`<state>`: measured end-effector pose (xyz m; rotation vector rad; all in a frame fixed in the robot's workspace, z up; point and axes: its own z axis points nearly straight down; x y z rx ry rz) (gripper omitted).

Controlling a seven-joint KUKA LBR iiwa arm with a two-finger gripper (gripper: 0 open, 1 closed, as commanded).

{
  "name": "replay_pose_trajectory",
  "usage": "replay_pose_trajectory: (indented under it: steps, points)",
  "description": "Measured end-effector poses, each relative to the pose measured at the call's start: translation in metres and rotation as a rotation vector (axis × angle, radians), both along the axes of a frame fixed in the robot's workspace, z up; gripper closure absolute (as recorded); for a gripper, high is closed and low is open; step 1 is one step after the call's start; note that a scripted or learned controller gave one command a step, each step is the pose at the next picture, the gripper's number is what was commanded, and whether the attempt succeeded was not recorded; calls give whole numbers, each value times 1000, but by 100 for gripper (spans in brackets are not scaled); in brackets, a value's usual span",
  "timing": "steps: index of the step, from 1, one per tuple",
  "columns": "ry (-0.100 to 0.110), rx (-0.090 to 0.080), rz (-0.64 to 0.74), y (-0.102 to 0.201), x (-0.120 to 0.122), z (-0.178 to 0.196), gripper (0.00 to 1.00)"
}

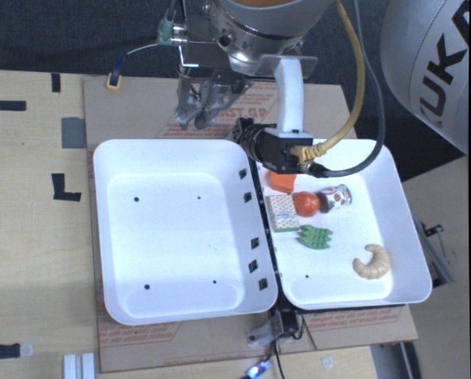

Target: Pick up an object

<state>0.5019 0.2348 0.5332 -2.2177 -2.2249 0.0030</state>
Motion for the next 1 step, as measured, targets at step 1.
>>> replay_pose_trajectory:
  steps: [1]
  points:
    - [-1,0,0,-1,0,11,100]
